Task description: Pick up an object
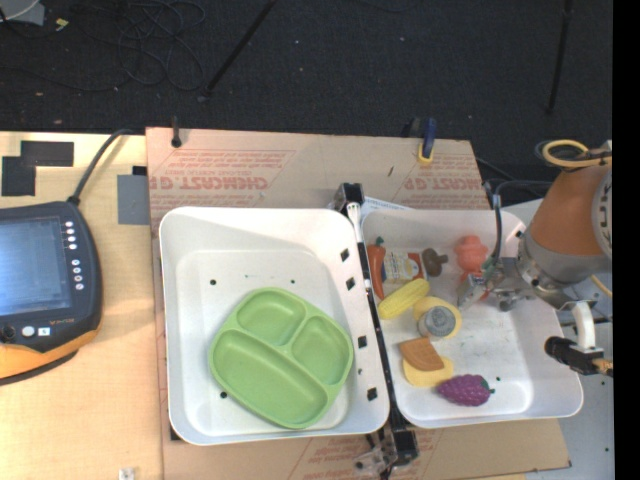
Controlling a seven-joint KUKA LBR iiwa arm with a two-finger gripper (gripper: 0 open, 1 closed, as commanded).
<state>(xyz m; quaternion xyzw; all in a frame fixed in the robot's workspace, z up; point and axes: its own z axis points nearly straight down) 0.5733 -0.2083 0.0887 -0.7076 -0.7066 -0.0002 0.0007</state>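
Leftmost on the desk [110, 368], a left bin [190, 268] carrying a green divided plate [282, 358]. Further right, the right bin [540, 403] with the toys: a yellow corn cob [404, 297] lying slantwise, a grey-and-yellow tape roll [438, 320] just beside it, an orange wedge [422, 358] nearer, purple grapes [464, 390] nearest, a small brown piece [434, 261] and a pink-orange toy [471, 252] toward the far wall. Right of these, the end effector [487, 290], low inside the bin. Closest candidates judged to be the tape roll, just left and slightly nearer, and the pink-orange toy, just beyond on the far side. Cannot tell the end effector's opening from this blur; nothing visibly pinched.
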